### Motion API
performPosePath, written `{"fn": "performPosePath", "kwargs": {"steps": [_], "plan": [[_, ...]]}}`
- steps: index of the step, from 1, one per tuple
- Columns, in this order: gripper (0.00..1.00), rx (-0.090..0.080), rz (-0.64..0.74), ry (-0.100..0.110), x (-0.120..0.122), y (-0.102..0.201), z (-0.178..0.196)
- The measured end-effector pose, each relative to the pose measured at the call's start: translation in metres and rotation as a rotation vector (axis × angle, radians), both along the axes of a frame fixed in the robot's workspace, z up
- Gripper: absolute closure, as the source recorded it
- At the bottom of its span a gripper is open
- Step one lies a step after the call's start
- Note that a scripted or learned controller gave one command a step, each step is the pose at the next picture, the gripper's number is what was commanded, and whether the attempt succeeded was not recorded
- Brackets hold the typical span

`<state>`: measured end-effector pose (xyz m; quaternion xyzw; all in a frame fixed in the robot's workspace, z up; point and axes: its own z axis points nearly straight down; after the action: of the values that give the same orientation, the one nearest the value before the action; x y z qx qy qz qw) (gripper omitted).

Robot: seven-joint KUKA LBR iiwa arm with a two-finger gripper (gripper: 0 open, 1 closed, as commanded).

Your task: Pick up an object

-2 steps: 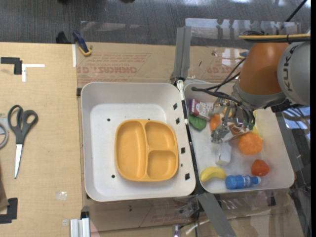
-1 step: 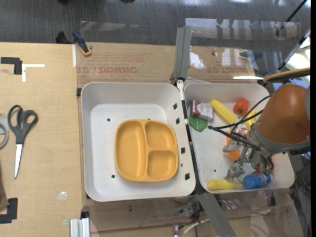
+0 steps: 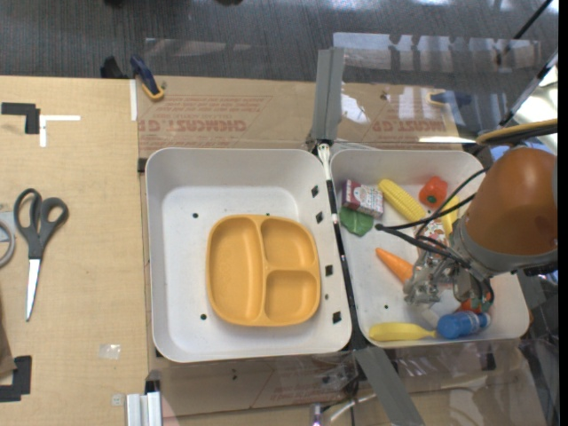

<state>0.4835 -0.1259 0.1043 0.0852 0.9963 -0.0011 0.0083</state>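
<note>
Over the right bin (image 3: 506, 327), the gripper (image 3: 432, 284) hangs low beside a toy carrot (image 3: 394, 264), finger state impossible to tell.

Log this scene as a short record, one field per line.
left bin: holds a yellow divided plate
right bin: corn cob, carrot, banana, blue toy, green piece, small packet
gripper: low in right bin, beside carrot
bench: scissors at left
</note>
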Motion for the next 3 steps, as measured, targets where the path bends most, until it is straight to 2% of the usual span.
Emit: {"fn": "performPosePath", "kwargs": {"steps": [1, 2, 3], "plan": [[0.0, 0.001, 0.0, 0.0, 0.0, 0.0, 0.0], [0.0, 0.005, -0.207, 0.014, 0.038, 0.033, -0.013], [0.0, 0.007, -0.582, 0.01, 0.12, -0.005, -0.011]]}}
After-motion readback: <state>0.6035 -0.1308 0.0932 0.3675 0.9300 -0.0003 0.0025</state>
